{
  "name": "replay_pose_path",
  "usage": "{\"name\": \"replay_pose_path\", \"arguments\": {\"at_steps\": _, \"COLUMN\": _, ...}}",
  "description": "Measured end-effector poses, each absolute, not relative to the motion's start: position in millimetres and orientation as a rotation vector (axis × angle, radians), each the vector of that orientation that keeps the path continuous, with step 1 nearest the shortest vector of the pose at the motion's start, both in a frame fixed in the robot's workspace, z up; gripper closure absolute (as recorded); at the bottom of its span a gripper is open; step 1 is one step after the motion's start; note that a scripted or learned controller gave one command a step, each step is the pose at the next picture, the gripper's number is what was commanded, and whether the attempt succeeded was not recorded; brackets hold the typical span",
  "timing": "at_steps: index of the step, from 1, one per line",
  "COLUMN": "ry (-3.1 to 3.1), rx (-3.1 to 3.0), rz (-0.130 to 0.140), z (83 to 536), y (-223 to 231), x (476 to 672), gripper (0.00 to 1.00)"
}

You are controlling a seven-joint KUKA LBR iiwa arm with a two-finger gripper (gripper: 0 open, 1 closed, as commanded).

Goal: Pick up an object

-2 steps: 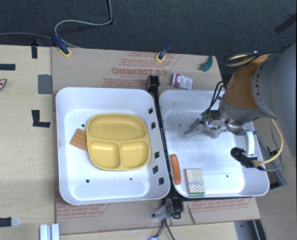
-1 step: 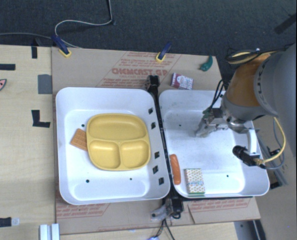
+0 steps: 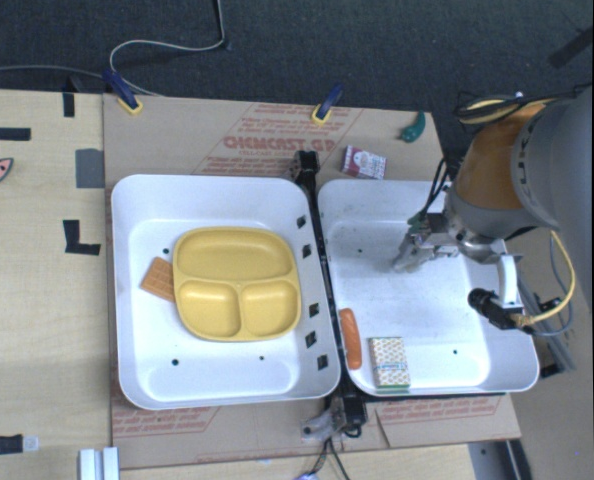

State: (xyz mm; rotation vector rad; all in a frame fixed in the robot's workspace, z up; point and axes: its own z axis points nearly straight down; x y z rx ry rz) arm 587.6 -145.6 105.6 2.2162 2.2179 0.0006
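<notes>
Carton (image 3: 389,361) | small printed box, front of right bin (image 3: 477,363), beside orange carrot-like stick (image 3: 350,336) | likely light, stiff; grip long sides | end effector (image 3: 414,253) behind it, low over bin floor, opening unclear, holding nothing visible

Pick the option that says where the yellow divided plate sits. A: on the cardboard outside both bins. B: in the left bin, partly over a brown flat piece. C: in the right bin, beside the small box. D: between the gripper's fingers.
B: the yellow divided plate lies in the left bin, its left edge covering part of a brown flat piece, far from the gripper over the right bin.
</notes>
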Motion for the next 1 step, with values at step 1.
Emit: {"name": "replay_pose_path", "arguments": {"at_steps": 1, "ry": 2.219, "rx": 2.217, "rz": 0.001, "z": 114.9, "y": -145.1, "x": 587.7, "gripper": 1.0}}
